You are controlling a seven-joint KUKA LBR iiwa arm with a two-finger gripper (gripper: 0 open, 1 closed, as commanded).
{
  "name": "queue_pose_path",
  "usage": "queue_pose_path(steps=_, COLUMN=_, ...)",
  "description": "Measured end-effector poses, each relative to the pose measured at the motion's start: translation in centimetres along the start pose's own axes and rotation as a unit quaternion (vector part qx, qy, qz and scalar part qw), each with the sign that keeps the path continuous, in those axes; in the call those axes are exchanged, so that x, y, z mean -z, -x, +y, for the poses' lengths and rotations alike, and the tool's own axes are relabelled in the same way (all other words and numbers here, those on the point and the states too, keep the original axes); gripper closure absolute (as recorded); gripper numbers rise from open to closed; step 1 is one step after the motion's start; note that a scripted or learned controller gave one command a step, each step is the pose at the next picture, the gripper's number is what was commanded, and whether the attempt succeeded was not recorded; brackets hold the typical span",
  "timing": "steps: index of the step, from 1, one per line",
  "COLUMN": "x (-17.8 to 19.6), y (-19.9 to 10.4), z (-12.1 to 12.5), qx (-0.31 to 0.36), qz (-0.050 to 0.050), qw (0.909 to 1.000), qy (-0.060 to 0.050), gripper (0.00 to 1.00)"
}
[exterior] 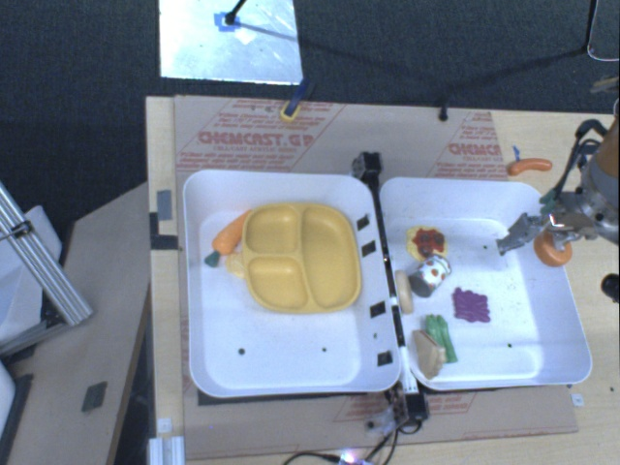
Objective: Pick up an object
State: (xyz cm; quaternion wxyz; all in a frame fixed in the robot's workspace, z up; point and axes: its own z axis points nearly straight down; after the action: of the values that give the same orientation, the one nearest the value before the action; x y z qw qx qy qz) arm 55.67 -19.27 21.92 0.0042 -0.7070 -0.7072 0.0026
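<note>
The light is even and bright; the white bins (291,376) glare a little, shadows are soft, focus slightly soft.

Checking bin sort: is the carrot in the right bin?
No. The carrot lies in the left bin, beside the yellow tray.

From my remote station I log: two bins (291,381), smooth white plastic with a mild sheen. Divided yellow plate (295,258), matt moulded plastic. Toy carrot (231,232), glossy orange plastic. Purple grape bunch (471,305), knobbly plastic. Bench sheet (257,129), matt brown protective paper with red print. Square plate (230,27) beyond the bench, brushed, reflective metal. Floor (68,85), dark rough carpet.
</note>
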Motion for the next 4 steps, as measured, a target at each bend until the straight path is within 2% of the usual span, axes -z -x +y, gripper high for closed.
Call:
queue_pose_path(steps=1, x=0.6, y=0.0, z=0.3, qx=0.001, qz=-0.001, qw=1.0000, qy=0.005, gripper=0.00)
queue_pose_path(steps=2, x=-5.6, y=0.1, z=-0.1, qx=0.001, qz=-0.001, qw=1.0000, qy=0.003, gripper=0.00)
queue_pose_path(steps=3, x=-11.0, y=-0.2, z=0.9, qx=0.002, qz=0.000, qw=1.0000, qy=0.003, gripper=0.00)
queue_pose_path(steps=4, x=-13.1, y=-0.2, z=1.2, qx=0.001, qz=-0.001, qw=1.0000, qy=0.008, gripper=0.00)
